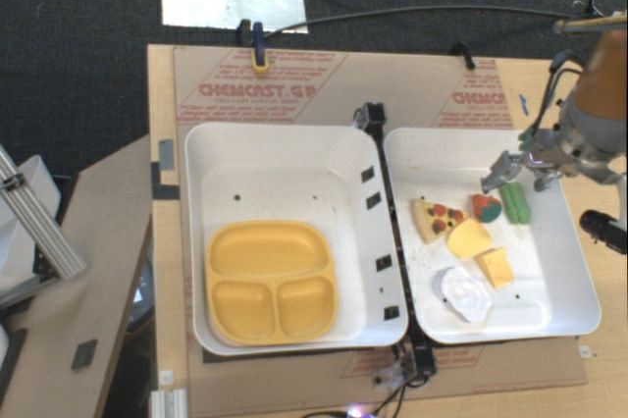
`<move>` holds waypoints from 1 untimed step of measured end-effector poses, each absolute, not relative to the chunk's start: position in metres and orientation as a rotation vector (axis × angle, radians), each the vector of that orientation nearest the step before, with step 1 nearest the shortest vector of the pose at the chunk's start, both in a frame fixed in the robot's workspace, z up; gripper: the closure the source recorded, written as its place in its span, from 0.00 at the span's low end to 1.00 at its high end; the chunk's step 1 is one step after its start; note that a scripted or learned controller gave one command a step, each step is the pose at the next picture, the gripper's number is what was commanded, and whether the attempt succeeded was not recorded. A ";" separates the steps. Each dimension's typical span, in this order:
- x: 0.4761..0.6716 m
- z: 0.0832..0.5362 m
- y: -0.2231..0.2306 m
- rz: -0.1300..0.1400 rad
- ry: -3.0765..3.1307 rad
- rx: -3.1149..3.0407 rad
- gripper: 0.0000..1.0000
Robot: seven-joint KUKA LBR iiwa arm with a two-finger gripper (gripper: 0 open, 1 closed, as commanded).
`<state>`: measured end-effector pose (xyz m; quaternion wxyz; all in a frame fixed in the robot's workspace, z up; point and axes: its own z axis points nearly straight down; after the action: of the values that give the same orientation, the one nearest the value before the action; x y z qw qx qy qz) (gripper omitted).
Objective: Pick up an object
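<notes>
Left bin (285, 146): on the bench's left half; a yellow divided tray (272, 281) lies toward its front edge.
Right bin (569, 308): on the bench's right half, touching the left bin along the middle.
Pizza slice toy (432, 217): near the right bin's left wall.
Yellow wedge (469, 237): just beside the pizza slice toy.
White crumpled piece (465, 294): toward the right bin's front edge.
Yellow block (496, 268): beside the wedge.
Red toy (485, 206): touching the green toy (516, 204), toward the bin's back right.
Claw (515, 166): above the red toy and green toy; open or clenched, cannot tell.
</notes>
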<state>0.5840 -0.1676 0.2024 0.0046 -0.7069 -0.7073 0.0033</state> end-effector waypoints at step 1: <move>0.587 0.210 -0.167 -0.001 -2.226 -2.219 0.00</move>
<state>0.5869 -0.1673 0.2098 -0.0006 -0.7059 -0.7083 -0.0002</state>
